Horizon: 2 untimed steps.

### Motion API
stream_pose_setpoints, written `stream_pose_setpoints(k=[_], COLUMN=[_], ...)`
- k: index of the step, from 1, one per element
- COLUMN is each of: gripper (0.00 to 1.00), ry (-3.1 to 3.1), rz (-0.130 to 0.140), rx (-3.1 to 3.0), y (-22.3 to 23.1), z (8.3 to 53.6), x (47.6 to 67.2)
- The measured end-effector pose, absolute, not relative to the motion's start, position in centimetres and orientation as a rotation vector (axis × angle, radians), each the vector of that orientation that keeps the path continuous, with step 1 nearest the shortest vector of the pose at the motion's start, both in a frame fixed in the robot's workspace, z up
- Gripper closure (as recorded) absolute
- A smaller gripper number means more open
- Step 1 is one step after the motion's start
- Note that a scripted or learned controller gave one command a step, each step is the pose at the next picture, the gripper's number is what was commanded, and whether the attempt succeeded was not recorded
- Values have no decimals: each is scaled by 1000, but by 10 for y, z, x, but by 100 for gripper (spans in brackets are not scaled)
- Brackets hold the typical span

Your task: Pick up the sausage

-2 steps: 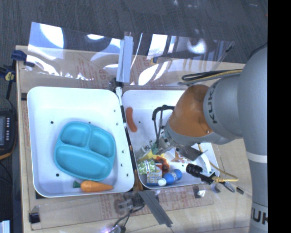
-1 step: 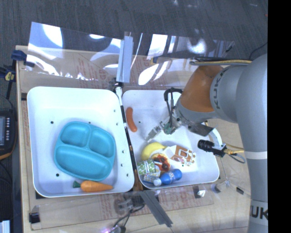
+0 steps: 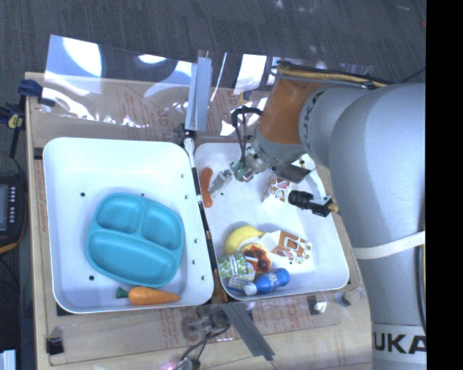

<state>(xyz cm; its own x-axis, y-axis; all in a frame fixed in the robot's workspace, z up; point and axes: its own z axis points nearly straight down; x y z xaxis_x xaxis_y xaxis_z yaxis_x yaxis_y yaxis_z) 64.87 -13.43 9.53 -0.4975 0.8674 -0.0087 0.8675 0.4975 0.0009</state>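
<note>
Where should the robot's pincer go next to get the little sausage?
Probably a little toward the left wall of the right bin, then down. The sausage lies against that wall, and the pincer sits just beside it with nothing between them.

The bench [image 3: 108, 119] bears two white bins — left bin [image 3: 61, 217] and right bin [image 3: 329, 249] (side by side).

A pale wooden bench [image 3: 108, 115] is sitting on dark grey carpet-like flooring [image 3: 130, 22] that is running along the top edge of the scene. A clear plastic sheet [image 3: 116, 79] is lying across the bench's far edge, catching bright white and bluish glare from overhead light. A dark device with a cable [image 3: 7, 206] is resting off the bench's left edge, and a metal bracket [image 3: 239, 329] is sticking out at its near edge.
</note>
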Motion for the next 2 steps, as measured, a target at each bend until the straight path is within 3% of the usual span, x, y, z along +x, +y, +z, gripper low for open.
stream_pose_setpoints(k=[1,2], gripper=[0,100], ry=[2794,2796], rz=[-1,5], rx=[1394,1390], y=[-114,-111], z=[101,113], x=[661,662])
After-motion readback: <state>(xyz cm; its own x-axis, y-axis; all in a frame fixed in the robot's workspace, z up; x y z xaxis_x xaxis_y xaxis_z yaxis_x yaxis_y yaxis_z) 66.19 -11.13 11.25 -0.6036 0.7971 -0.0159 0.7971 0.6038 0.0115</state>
